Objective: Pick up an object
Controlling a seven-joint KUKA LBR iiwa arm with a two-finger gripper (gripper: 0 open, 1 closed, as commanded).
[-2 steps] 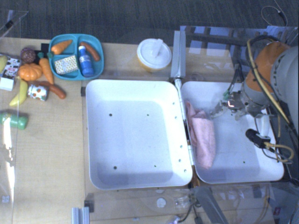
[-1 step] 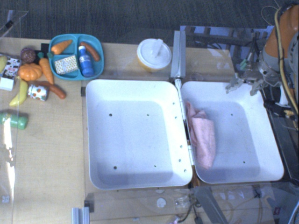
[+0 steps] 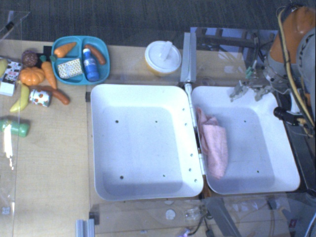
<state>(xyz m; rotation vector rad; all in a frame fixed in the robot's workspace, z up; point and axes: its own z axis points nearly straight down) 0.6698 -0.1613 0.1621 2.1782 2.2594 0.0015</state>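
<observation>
No readable labels or writing from my feed, everything printed is too blurry. The only thing in the bins is a pink cloth (image 3: pixel 214 143), soft and crumpled into a long lump, lying along the left wall of the right bin (image 3: pixel 266 179). The left bin (image 3: pixel 140 147) is smooth white plastic with rounded corners and small dark holes in the floor. The gripper (image 3: pixel 250 89) sits over the right bin's far edge; thin metal fingers look spread apart with nothing between them. On the bench's far left corner there's a blue divided plate (image 3: pixel 101 48) with glossy toy food, and a white lidded cup (image 3: pixel 163 57) sits behind the bins.
</observation>
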